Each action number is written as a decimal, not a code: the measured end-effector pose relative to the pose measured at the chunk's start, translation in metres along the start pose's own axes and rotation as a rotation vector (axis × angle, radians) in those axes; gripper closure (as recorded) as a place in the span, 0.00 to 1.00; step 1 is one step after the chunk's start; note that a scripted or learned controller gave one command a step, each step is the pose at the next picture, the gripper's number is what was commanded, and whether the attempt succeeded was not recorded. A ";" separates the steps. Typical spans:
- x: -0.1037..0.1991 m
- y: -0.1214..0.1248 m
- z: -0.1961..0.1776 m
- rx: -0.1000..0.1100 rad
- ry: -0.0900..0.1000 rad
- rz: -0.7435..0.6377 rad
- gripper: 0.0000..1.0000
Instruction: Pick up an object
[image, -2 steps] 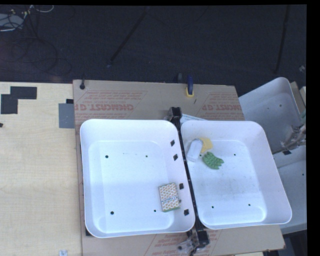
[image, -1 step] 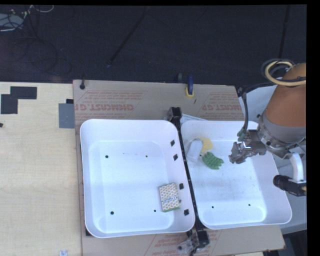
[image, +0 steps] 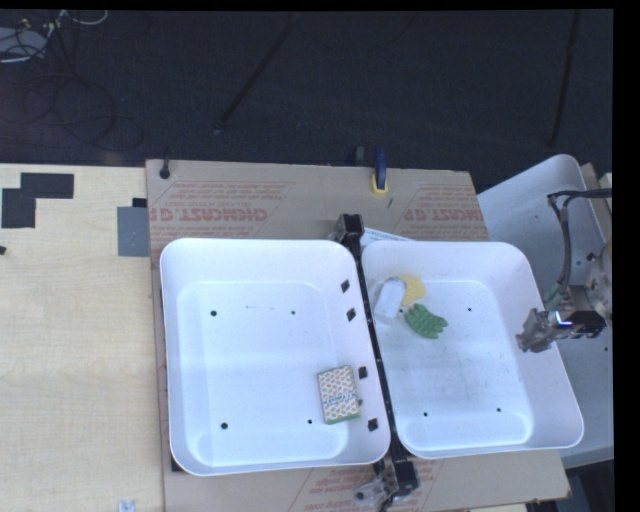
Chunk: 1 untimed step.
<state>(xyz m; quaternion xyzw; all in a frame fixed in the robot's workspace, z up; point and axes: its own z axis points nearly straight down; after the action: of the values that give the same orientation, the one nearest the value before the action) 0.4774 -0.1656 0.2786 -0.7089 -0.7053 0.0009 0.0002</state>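
Observation:
In the left bin (image: 190, 300) a small patterned box (image: 339, 394) lies near the front right corner. The right bin (image: 545, 390) holds a white rounded object (image: 388, 298), a yellow piece (image: 411, 289) behind it, and a green knobbly item (image: 425, 321), all in its far left corner. My gripper (image: 536, 335) hangs over the right bin's right rim, well to the right of the green item, with nothing visible in it.
Both bins rest on a brown cardboard sheet (image: 280, 200) on a pale wooden bench (image: 70, 330). A black clip (image: 350, 226) joins the bins at the back. A blue and yellow clamp (image: 380, 176) stands at the cardboard's far edge. Cables run along the right.

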 end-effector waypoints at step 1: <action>-0.051 0.005 -0.124 -0.014 -0.007 -0.002 1.00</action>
<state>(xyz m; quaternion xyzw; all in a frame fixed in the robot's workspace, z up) 0.4825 -0.2167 0.4030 -0.7082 -0.7060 -0.0017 -0.0073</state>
